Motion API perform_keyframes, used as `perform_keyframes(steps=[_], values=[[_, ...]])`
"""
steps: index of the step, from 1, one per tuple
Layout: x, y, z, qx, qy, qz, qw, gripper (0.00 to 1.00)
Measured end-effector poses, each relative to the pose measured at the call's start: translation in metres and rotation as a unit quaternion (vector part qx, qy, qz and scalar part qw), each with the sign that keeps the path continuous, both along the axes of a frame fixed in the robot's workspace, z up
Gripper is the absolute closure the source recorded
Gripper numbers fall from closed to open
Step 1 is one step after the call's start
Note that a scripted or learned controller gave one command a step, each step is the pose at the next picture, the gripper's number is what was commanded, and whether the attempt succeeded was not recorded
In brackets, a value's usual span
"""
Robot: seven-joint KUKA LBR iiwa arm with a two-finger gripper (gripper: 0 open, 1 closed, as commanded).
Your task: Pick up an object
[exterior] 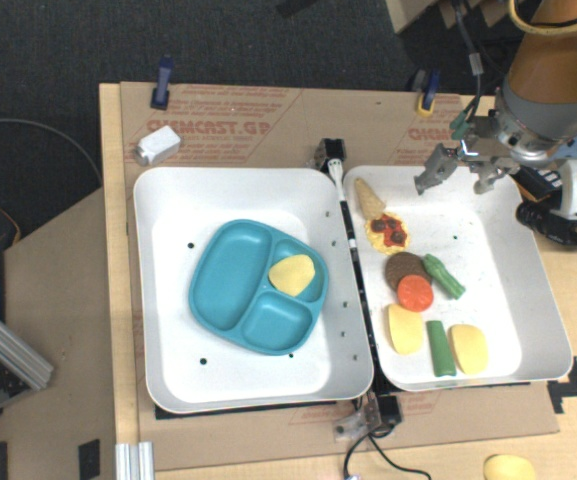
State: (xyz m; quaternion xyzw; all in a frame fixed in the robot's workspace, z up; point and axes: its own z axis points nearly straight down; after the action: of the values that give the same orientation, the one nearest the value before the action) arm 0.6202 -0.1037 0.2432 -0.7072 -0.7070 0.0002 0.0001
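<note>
Currently hovering | claw (462, 175) spread, nothing between fingers, above right bin's (528, 298) far edge | toy food (413, 293) clustered along bin's left side, reachable | likely lining up a descent

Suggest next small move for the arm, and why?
Probably shift the gripper toward the camera and slightly left, over the food cluster in the right bin. It hovers with jaws spread above the bin's bare far end, holding nothing; the nearest piece is the pizza slice.
</note>
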Motion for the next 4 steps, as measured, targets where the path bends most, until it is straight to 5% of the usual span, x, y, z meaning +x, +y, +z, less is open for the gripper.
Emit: perform_keyframes(steps=[1, 2, 3, 4], values=[[-0.064, -0.001, -0.02, 0.0007, 0.002, 0.0, 1.0, 0.0], [-0.115, 0.102, -0.047, 0.0023, 0.004, 0.004, 1.0, 0.0], [-0.132, 0.093, 0.067, -0.0005, -0.002, 0.001, 1.0, 0.0], [-0.131, 0.063, 0.032, 0.0005, 0.001, -0.001, 1.0, 0.0]])
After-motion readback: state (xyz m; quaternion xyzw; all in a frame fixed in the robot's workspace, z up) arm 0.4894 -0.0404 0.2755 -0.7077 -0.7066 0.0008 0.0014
